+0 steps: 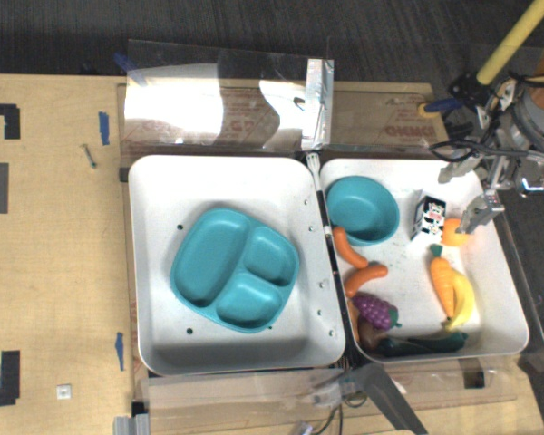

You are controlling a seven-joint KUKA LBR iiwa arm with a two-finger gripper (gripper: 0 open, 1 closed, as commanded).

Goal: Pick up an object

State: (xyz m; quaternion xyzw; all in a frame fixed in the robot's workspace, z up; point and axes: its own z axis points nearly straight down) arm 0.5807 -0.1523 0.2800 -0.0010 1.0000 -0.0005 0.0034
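The right bin [512, 284] holds toy food. My gripper [478, 217] hangs over its upper right part, right above a small orange piece [453, 235]. A black and white item [430, 217] lies just left of that piece. Below them lie an orange carrot [442, 275] and a yellow banana [463, 303] side by side. A teal bowl [363, 208] sits at the bin's upper left. Two orange pieces [355, 259], purple grapes [375, 311] and a dark green vegetable [419, 343] lie along the left and front.
The left bin [159, 188] holds a teal divided plate [236, 268]. A clear plastic sheet [227, 107] stands behind the bins. Cables and a yellow rod [517, 30] sit at the upper right by the arm.
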